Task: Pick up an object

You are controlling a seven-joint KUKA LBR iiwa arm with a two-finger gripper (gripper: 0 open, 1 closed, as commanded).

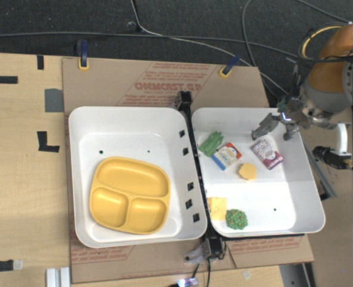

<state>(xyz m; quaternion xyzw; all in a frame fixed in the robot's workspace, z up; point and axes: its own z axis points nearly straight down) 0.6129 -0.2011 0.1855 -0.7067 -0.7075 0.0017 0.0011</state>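
The right bin [302, 214] holds several small objects: a green leafy piece [211, 143], a red, white and blue packet [227, 155], a purple packet [267, 153], a round yellow piece [247, 171], a yellow square block [217, 208] and a green broccoli-like lump [237, 219]. My gripper [274, 131] hangs over the bin's far right part, just above and behind the purple packet. Its fingers stand spread apart, open, with nothing between them.
A yellow divided plate [130, 194] lies in the left bin [81, 160]. A black divider with clips [191, 160] runs between the bins. Cables [164, 34] trail over the dark cloth behind the cardboard sheet [158, 82].
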